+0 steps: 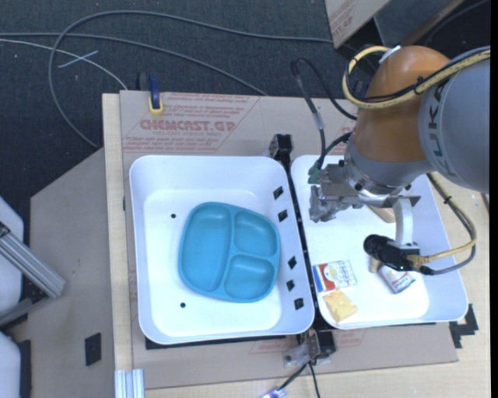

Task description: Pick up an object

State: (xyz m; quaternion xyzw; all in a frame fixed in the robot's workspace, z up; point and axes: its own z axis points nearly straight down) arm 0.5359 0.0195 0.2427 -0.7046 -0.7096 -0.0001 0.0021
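Dark carpeted floor (62,93), loose grey cables (85,31) trailing across it, cardboard-topped bench (194,116), cardboard box (350,19) at top edge

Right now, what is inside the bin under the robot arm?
The right bin holds a yellow block, a small red-and-white packet and another small packet near a black part. The arm covers the bin's far half, so anything lying there is hidden.
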